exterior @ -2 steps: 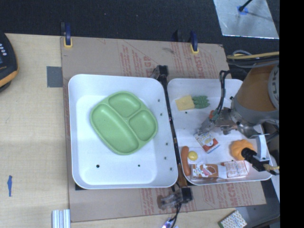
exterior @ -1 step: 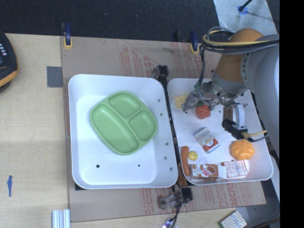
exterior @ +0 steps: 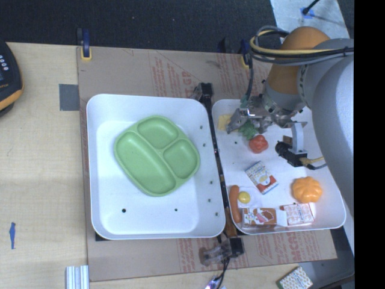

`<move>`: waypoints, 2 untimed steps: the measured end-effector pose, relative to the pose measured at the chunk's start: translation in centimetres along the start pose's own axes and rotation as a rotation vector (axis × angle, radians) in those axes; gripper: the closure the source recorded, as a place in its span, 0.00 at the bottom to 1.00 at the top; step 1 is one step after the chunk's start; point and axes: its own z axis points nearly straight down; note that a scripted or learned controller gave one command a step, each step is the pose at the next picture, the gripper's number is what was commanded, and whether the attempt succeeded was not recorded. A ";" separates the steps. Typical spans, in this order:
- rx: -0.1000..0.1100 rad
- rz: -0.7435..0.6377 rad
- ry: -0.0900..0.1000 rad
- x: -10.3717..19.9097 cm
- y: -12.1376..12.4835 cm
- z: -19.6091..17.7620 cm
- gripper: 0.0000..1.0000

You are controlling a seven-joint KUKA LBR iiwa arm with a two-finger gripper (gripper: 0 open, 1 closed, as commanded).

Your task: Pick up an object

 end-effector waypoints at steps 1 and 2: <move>0.003 -0.002 0.000 0.1 -0.1 0.0 0.00; 0.000 0.003 -0.001 -1.3 -0.1 0.0 0.00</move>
